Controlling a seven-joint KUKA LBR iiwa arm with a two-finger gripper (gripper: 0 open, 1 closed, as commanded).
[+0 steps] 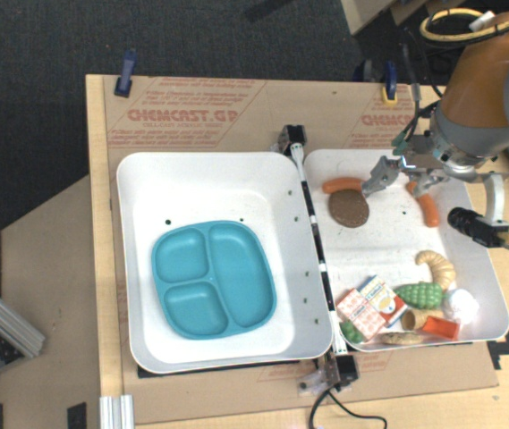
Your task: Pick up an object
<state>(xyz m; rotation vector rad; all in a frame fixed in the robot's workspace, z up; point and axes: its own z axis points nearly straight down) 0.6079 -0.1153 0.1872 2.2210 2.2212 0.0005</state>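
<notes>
I hang over the far side of the right bin (496, 280), at about one o'clock from the middle of the bench. My gripper (406, 175) is spread: one finger points toward nine o'clock, the other toward five, and there is nothing between them.

Two white bins lie side by side. The left bin (147, 195) carries one thing, a teal plate (214, 278) with three compartments, lying toward its six o'clock side.

The right bin carries the loose pieces. Near my fingers I count three: one orange sausage (342, 185) at nine o'clock from my gripper, one round brown patty (349, 208) touching it on the near side at about eight o'clock, and one second orange sausage (428, 209), just beside my other finger at about four o'clock.

At the bin's six o'clock end lies a heap. There I count one croissant (436, 266), one green bumpy piece (420, 294), one red-and-white carton (372, 305), one white round piece (461, 305) and one orange-red piece (440, 328). Something green and something tan peek out under the carton; I cannot tell what they are.
</notes>
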